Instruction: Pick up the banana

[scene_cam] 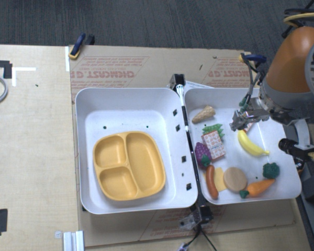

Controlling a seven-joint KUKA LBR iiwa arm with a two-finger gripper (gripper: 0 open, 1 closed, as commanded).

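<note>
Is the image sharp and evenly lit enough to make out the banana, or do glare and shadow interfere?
Camera view: even, soft lighting, no strong glare; banana sharp and unshadowed in the right bin; gripper slightly soft just above it; yellow tray crisp.

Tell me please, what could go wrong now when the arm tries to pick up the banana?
1. The gripper sits above the upper tip of the banana, not its middle, so a grasp there may slip or tilt the fruit.
2. The banana lies at a slant on the smooth floor of the right bin; a push could slide it away.
3. The broccoli and carrot lie just below it, so a pushed banana might knock them.
</note>
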